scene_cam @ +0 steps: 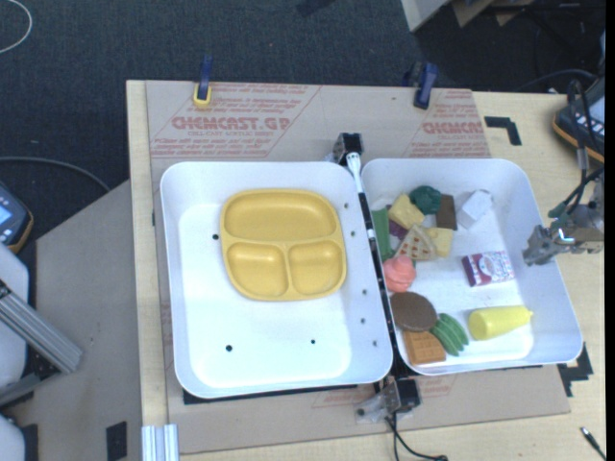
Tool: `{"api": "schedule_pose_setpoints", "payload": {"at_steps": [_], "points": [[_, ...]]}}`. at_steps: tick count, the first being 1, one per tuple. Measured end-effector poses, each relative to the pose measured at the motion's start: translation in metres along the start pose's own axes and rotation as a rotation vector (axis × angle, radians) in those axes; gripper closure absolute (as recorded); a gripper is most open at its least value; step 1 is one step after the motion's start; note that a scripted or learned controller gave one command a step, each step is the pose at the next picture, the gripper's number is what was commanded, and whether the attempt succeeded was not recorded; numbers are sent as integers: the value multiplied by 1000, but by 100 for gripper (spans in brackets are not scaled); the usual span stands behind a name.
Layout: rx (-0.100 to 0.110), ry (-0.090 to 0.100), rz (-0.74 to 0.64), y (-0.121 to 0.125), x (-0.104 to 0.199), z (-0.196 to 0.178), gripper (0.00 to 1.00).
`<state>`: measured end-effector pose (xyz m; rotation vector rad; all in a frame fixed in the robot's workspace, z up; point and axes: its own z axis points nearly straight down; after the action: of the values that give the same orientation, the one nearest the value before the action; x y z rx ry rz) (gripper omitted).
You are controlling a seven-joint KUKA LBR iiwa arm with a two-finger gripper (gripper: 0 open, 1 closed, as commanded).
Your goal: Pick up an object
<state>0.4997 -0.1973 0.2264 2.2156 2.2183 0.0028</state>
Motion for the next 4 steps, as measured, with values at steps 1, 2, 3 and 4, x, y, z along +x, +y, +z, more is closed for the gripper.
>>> {"api": "schedule_pose_setpoints", "payload": {"at_steps": [1,2,3,4], "points": [[7,6,-4,1,52,-2,100],[9,6,-4,12,96,6,100],[2,4,-6,24,147,-8,100],[3,2,-1,33,152,-6,100]]}}
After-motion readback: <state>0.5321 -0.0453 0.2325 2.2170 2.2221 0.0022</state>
